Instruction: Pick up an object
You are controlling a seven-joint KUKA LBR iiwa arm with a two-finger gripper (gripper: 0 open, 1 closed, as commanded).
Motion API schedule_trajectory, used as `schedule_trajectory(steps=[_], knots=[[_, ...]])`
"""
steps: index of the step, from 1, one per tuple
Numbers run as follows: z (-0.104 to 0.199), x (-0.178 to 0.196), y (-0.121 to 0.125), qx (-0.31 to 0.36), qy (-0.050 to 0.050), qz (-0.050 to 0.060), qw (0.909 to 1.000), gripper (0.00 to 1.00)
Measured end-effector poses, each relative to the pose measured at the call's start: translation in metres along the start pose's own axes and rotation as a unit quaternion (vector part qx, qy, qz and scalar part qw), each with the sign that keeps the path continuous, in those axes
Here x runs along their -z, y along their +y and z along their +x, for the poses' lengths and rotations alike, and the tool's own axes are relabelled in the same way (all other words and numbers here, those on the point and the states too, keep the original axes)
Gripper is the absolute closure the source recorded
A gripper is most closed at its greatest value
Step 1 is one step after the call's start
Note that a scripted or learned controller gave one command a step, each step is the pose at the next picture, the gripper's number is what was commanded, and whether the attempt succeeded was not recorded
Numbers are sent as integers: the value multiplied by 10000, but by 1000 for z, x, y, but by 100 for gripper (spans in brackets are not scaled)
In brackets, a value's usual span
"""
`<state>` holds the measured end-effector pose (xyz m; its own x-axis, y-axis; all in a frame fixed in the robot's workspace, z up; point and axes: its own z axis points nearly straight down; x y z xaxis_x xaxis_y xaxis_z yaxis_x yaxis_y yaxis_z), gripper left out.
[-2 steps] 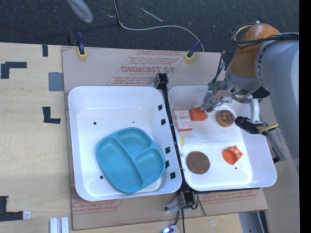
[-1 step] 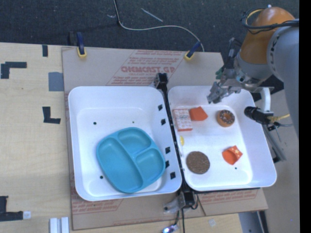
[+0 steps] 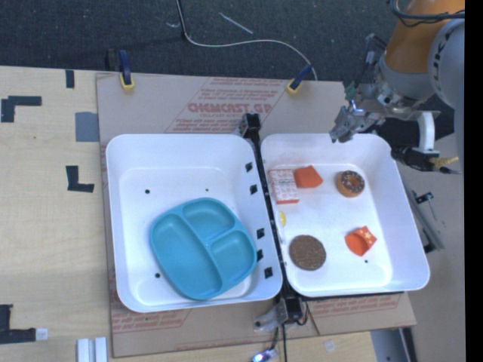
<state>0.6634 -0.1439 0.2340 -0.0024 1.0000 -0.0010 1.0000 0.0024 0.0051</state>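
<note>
The right bin [image 3: 400, 202] holds several small objects: a pale carton with red print [image 3: 282, 186], an orange block [image 3: 307, 177], a brown round donut-like piece [image 3: 350, 182], a dark brown disc [image 3: 307, 252], a crumpled orange-red piece [image 3: 361, 240] and a tiny yellow bit [image 3: 282, 219]. My gripper [image 3: 341, 132] hangs over the far rim of the right bin, above and behind the donut piece, with nothing seen between its fingers. The left bin [image 3: 121, 164] holds a blue divided tray [image 3: 201, 246].
The two bins meet along a black clipped divider [image 3: 260, 202]. They rest on a cardboard sheet [image 3: 219, 104] held by two clamps at the back. A white cable [image 3: 249, 44] loops over the dark floor behind. The arm's grey body and orange band [image 3: 430, 6] fill the upper right.
</note>
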Motion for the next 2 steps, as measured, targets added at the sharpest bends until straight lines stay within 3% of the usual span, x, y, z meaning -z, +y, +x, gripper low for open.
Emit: schedule_trajectory(steps=[1,2], knots=[[1,7,0,-5,5,23,10000,100],[52,12,-5,16,12,31,10000,100]])
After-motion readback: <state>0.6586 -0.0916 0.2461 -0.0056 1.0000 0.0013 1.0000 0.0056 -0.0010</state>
